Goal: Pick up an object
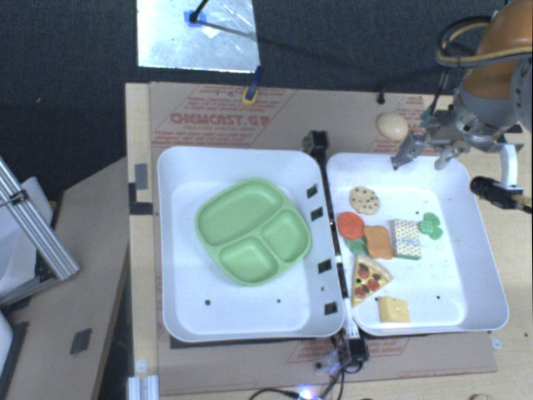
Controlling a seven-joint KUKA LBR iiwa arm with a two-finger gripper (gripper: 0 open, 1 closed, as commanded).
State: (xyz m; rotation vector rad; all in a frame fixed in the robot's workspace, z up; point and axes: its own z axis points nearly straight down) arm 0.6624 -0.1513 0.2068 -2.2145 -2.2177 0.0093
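Observation:
The right bin (466,302) holds several toy foods: a cookie (364,199), a red tomato slice (351,224), an orange piece (378,241), a patterned square block (406,238), a green broccoli piece (430,225), a pizza slice (368,278) and a yellow cheese wedge (393,309). My gripper (423,155) hovers over the bin's far rim, up and to the right of the cookie. Its two fingers are spread apart with nothing between them.
The left bin (179,307) holds a green divided plate (252,231). A beige egg-like object (392,126) lies on the cardboard behind the right bin, just left of the gripper. A shiny sheet (198,23) lies at the back.

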